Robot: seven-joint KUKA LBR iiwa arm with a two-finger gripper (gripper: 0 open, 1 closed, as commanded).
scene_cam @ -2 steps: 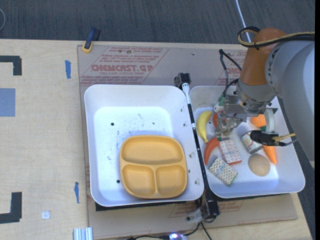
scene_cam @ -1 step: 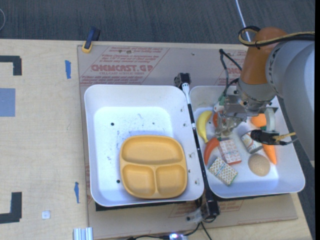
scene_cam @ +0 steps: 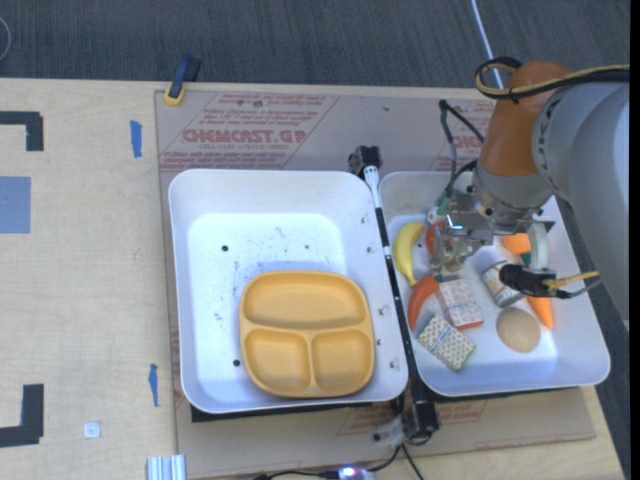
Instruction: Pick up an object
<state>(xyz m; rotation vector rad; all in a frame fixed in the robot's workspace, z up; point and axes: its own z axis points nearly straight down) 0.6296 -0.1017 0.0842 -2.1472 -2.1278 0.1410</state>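
I see the claw low in the right shallow white bin, beside the curved yellow banana; its opening I cannot tell.

A yellow divided tray lies in the left bin.
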